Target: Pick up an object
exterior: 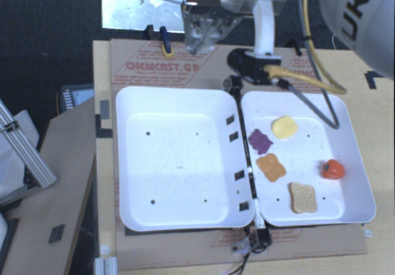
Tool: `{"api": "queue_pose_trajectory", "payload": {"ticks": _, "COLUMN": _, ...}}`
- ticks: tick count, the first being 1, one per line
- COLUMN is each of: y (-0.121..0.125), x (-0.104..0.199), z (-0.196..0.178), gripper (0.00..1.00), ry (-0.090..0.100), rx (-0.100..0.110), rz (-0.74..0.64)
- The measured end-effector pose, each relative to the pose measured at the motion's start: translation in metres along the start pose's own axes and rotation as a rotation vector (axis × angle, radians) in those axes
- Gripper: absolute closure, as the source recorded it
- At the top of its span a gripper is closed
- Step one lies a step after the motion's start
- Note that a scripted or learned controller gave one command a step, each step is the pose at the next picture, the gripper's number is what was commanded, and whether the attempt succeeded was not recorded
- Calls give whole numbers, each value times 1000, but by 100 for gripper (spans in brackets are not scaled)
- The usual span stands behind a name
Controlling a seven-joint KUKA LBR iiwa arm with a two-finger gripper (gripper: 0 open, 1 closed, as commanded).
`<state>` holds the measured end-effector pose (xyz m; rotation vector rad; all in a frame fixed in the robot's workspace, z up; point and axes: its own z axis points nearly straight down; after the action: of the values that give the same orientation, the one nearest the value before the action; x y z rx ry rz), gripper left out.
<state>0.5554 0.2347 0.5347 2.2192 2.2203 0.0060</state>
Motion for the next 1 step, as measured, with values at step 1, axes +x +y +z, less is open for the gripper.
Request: {"api": "queue_pose_trajectory", "payload": {"ticks": 1, "y": 10, "x": -34, "z": 260, "gripper": 100, "ry": -7, "rx": 20, "rz": 2}}
